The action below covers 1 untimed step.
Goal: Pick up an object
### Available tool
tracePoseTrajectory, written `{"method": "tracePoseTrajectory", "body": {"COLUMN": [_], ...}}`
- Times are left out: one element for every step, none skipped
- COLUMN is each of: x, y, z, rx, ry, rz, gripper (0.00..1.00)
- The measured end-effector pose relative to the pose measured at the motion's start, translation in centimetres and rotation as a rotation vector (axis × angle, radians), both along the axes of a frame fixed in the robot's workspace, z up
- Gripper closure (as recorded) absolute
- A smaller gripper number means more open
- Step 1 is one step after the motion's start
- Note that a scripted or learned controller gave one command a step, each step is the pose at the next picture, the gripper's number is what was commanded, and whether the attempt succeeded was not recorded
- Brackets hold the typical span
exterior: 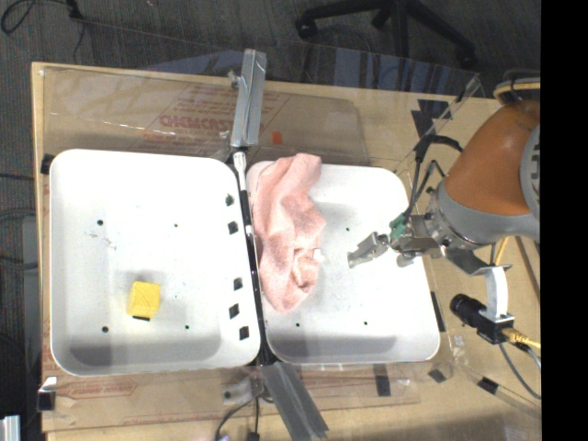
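Note:
A pink cloth (287, 231) lies crumpled along the left side of the right bin (386, 338), reaching from its far edge to past the middle. A small yellow block (144, 299) sits near the front left of the left bin (83, 182). My gripper (366, 250) hangs over the middle of the right bin, pointing left, a short way right of the cloth and apart from it. Nothing shows between its fingers.
A metal divider bar (246, 108) runs between the two bins and on past their far edge. A clear plastic sheet (165, 108) covers the bench behind the bins. The arm's grey and orange body (491, 182) stands over the right bin's right edge.

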State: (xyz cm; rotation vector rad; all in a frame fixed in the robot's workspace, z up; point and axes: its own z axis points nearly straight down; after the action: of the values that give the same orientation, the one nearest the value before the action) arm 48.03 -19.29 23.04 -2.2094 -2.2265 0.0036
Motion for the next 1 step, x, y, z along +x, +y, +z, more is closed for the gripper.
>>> {"method": "tracePoseTrajectory", "body": {"x": [-0.34], "y": [-0.36], "z": [-13.93], "rx": [0.001], "ry": [-0.004], "rz": [0.29], "gripper": [0.0]}}
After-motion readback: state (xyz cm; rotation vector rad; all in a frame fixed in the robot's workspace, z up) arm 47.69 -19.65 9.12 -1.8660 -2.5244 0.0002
